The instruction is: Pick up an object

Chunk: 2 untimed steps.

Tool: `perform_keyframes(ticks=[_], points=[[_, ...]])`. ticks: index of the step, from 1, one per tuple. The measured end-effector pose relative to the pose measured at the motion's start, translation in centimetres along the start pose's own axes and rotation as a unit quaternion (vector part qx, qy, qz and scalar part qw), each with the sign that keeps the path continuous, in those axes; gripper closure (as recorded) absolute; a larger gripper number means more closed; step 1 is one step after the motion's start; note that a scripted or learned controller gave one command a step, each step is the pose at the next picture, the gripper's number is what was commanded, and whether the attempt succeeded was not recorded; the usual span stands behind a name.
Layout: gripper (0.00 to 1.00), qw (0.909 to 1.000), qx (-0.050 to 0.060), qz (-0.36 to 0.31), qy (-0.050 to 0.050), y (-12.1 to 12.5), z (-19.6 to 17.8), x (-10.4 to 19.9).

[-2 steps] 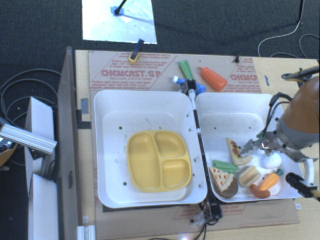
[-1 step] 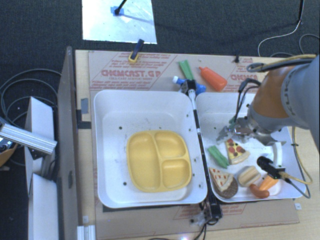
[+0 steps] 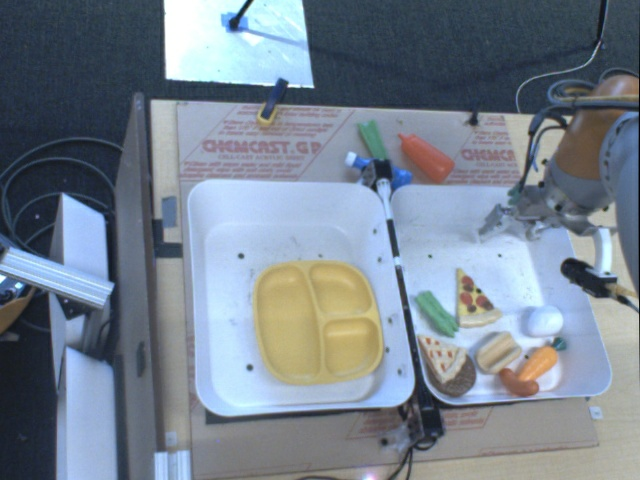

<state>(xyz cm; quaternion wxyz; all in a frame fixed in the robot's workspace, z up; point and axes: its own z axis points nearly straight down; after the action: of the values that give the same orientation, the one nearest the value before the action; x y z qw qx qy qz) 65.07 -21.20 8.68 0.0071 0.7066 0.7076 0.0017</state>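
From my seat, the left bin (image 3: 215,218) holds a yellow divided tray (image 3: 318,320) near its middle. In the right bin (image 3: 600,368), the toy food sits along the front edge: green beans (image 3: 436,311), two pizza slices (image 3: 474,299), a bun (image 3: 498,351), a white egg (image 3: 544,320) and a carrot (image 3: 537,363). The claw (image 3: 518,220) hovers over the bin's far right corner, fingers spread and holding nothing. I judge this the approach step; next I'd bring it toward the front edge, over one piece, then descend.
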Motion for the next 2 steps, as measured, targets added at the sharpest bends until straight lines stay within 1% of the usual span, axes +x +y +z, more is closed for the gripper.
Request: perform_keyframes(ticks=[1,2], points=[[0.00,0.9999,0.009,-0.003,0.006,-7.6,0.1,8.0],[0.00,1.0000,0.008,0.004,0.003,-16.8,0.0,1.7]])
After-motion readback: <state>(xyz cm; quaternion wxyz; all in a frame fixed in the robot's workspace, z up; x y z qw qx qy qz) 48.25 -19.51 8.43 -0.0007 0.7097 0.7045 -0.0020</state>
